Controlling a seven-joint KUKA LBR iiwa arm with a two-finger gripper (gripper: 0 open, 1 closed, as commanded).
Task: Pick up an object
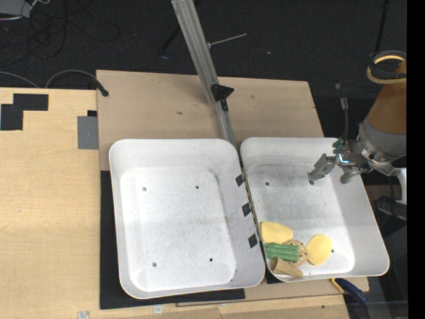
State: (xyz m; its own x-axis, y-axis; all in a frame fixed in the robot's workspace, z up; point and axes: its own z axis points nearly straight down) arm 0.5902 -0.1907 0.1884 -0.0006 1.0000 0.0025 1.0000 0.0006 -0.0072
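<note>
— Four small things lie bunched in the near corner of the right bin (358, 244), well below and left of my pincer (330, 168): a yellow lump (275, 232), a knobbly green piece (281, 250), a tan chunk (287, 266), a round yellow piece (319, 249).

— And the pincer?

— I see it hanging over the speckled white floor, fingers apart, clamped on nothing. Left of it sits the left bin (172, 218). Beyond it, pale wooden bench (159, 105), a slanted metal rail (199, 52), then dark floor with cables.
</note>
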